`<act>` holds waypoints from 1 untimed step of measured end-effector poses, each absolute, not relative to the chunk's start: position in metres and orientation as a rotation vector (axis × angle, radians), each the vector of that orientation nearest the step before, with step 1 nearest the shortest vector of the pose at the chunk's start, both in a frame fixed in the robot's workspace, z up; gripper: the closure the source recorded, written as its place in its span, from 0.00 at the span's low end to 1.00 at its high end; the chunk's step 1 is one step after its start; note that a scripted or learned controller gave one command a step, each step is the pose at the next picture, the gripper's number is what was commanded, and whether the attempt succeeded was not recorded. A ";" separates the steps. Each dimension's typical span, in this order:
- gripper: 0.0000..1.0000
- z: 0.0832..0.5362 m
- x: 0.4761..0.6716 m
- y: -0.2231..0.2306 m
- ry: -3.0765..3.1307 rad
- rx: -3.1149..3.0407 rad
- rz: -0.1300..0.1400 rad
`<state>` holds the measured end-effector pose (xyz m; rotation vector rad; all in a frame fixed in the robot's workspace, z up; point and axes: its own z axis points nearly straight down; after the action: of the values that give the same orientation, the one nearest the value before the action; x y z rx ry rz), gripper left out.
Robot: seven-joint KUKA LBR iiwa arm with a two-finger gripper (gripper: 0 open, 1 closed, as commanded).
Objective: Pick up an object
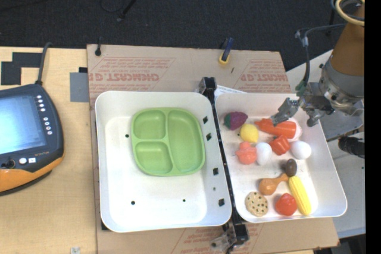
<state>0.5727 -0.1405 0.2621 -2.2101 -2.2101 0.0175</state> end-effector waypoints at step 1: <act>0.00 0.269 0.574 -0.141 -2.218 -2.215 0.007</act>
<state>0.5744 -0.1406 0.2686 -2.2148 -2.2185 0.0070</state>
